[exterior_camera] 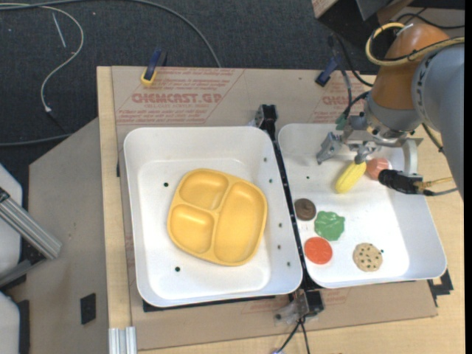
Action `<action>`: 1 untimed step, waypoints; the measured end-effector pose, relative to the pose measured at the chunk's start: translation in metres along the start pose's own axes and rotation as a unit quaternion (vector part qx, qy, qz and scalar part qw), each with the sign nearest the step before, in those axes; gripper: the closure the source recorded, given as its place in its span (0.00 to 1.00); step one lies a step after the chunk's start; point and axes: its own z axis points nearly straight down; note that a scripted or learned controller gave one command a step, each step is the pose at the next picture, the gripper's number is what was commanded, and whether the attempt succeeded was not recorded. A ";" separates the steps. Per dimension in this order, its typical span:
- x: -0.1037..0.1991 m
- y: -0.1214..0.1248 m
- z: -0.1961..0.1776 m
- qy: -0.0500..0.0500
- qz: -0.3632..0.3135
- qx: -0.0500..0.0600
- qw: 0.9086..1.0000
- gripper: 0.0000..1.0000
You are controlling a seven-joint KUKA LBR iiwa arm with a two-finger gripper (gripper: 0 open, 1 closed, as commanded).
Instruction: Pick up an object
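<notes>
Looking down on the bench, you have two shallow white bins side by side: the left bin (140,220) holds a yellow plastic plate (217,216) with three compartments, lying flat near its middle. The right bin (420,227) holds the small items. In its far half, the grey arm with the orange band (398,72) comes in from the right, and its two-finger gripper (346,152) hangs just over the bin floor with the fingers spread apart, nothing between them. A yellow banana-shaped toy (350,176) lies tilted just on the near side of the fingers, close to the right one; whether it touches you cannot tell. A pink-orange piece (376,167) sits just right of the banana. Nearer to you, a brown round disc (305,209) lies by the bin's left wall, a green lumpy toy (329,225) just beside it, a red-orange flat disc (318,251) nearer still, and a tan chip cookie (366,257) to the right of that.
</notes>
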 end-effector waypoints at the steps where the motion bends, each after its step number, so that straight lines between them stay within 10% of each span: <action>1: 0.000 0.001 -0.013 0.000 0.000 -0.002 1.000 1.00</action>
